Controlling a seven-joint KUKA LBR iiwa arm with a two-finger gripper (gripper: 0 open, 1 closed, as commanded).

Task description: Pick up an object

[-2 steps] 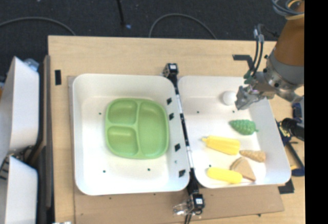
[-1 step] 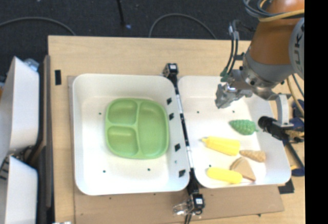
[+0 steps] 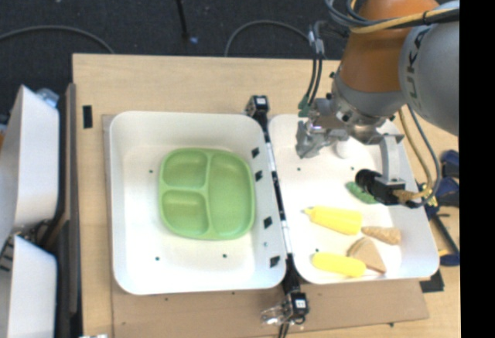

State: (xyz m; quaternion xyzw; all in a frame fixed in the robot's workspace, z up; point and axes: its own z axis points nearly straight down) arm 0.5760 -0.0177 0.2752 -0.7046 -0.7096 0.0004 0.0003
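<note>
Entry: gripper (image 3: 313,141) poised over R bin (image 3: 325,182), far-left corner; no pick made yet.
Detail: gripper state can't tell; points straight down, prob. for a vertical drop; bare floor beneath it; pickables sit at R bin's near side, well apart from gripper: upper yellow piece (image 3: 334,220); lower yellow piece (image 3: 339,264), touching tan wedge (image 3: 373,257); tan roll (image 3: 383,235) just beside; green scrap (image 3: 358,191) partly hidden; L bin (image 3: 124,174) holds green divided plate (image 3: 207,193), flat, prob. too broad to pinch; judged: approach stage, arm must shift twd near side; upper yellow piece lies clearest.
</note>
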